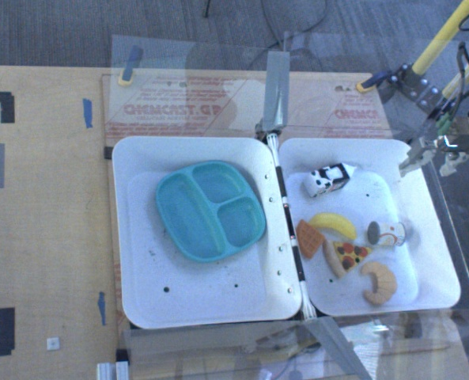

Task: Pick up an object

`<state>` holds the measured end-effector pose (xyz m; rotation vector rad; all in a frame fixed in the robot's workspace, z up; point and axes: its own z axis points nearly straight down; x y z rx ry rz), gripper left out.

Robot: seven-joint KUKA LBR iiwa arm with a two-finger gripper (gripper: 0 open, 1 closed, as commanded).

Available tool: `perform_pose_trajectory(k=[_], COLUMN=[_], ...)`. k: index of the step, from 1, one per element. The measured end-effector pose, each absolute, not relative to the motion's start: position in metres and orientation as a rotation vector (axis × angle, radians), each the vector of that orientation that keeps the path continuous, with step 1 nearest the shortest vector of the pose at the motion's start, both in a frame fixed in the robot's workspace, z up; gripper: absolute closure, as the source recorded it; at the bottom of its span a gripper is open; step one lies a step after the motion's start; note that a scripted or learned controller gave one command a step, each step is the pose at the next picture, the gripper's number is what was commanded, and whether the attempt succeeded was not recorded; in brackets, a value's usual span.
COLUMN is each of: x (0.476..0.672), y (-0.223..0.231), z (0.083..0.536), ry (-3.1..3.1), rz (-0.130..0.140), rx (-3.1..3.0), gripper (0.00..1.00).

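The gripper (436, 150) hangs at the upper right rim of the right bin (444, 287); whether it's open or closed, I can't tell. Targets lie inside that bin: a banana (334, 225) near its middle, a pizza slice (346, 256) just below it, a croissant (380, 281) toward the bin's lower right, a cow toy (329, 179) up top. Best bet, I'd say: the croissant, with room around it. Reddish lettering behind the bins reads roughly "CHEMCAST GP".
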<state>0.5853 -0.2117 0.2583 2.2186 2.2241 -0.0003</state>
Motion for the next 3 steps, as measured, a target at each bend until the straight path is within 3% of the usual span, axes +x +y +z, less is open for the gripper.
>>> perform_pose_trajectory(k=[1,2,3], x=[0.552,0.552,0.555], y=[-0.184,-0.187,-0.157], z=[0.095,0.105,0.202], ry=[2.07,2.061,2.018], rz=[0.001,0.002,-0.001], rx=[2.36,2.365,2.407], gripper=[0.0,1.0,1.0])
